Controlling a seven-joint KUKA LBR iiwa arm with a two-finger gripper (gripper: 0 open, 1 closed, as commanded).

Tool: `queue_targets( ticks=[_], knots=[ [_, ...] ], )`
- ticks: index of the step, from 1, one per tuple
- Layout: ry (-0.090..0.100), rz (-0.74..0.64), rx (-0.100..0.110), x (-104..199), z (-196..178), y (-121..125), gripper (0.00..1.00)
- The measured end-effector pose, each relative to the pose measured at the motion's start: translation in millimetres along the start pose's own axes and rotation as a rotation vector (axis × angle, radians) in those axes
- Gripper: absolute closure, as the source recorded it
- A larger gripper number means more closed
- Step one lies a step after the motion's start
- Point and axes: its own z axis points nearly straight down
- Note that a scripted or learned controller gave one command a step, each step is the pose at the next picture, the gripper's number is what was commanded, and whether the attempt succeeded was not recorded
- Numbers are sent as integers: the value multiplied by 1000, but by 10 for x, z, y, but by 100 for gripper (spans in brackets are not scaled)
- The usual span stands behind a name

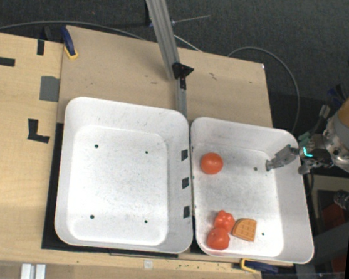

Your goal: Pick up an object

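1. Tool (pixel 281 158) is hovering at the right bin's (pixel 292 207) far right rim; its grip state cannot be told.
2. Nearest the camera, two red pieces (pixel 220 230) are touching a waffle-like piece (pixel 244 229).
3. Farther off, an orange ball (pixel 211 163) is lying alone, likely the easiest target: descending centred over it.

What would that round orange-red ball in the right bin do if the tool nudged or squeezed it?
The orange-red ball looks round and smooth, so a nudge would probably send it rolling across the right bin, whose floor looks flat. It sits alone, with nothing close enough to stop it. Its curved sides might slip out of a pinch unless the tool closes squarely across its middle.
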Motion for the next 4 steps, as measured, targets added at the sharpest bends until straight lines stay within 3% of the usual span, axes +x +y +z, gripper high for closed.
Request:
queue_targets(
  ticks=[1,2,4],
  knots=[
    [-1,-2,-4,1,-24,9,0],
    [0,-1,2,80,598,5,0],
    [-3,-1,-4,125,1523,67,0]
  ],
)
